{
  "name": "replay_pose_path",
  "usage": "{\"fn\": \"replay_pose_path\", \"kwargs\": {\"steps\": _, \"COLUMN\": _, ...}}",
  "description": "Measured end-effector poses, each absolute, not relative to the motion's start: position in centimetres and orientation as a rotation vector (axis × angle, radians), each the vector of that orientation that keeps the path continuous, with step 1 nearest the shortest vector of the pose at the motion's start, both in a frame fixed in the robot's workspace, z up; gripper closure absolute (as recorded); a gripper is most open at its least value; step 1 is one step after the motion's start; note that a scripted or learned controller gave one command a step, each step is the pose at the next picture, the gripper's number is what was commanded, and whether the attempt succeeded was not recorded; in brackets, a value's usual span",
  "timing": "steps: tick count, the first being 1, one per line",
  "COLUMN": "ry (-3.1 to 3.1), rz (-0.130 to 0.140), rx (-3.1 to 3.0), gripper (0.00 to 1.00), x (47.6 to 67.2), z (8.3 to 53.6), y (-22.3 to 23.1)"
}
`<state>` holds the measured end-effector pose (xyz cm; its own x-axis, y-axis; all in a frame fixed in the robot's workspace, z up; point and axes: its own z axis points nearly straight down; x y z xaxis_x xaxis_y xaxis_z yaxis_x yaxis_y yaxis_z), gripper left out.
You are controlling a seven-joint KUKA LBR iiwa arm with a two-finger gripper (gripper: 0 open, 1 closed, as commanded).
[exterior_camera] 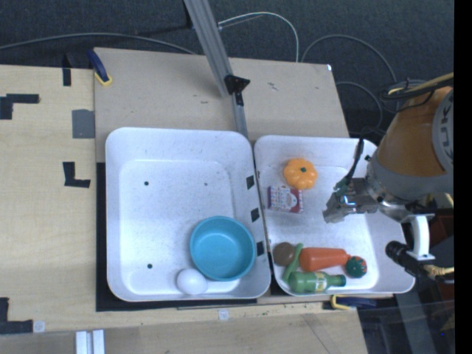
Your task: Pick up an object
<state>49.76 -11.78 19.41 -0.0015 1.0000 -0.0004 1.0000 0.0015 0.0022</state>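
The grey arm with its broad orange band is reaching in from the right, hanging over the right edge of the shallow white right-hand bin. The shallow white left-hand bin is lying just beside it, their rims touching along the middle.

In the left bin, a round blue plastic bowl is sitting upright near the front right corner, with a small white ball touching its front left side.

The metal two-finger gripper is hovering over the bare middle of the right bin, with nothing showing between its fingers; whether they are spread or closed is too blurred to tell.

To its left, apart from it, a small orange pumpkin is resting near the back, and a small red-and-white packet is lying just in front of that. Along the front wall, an orange carrot is lying on its side, with a green bottle lying in front of it, a brown round lump at its left end, and a small red-and-green piece at its right end.
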Motion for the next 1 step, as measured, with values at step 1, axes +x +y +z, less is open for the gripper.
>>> {"fn": "replay_pose_path", "kwargs": {"steps": 1, "ry": 2.220, "rz": 0.004, "rx": 2.216, "gripper": 1.00, "x": 49.46, "z": 25.65, "y": -11.73}}
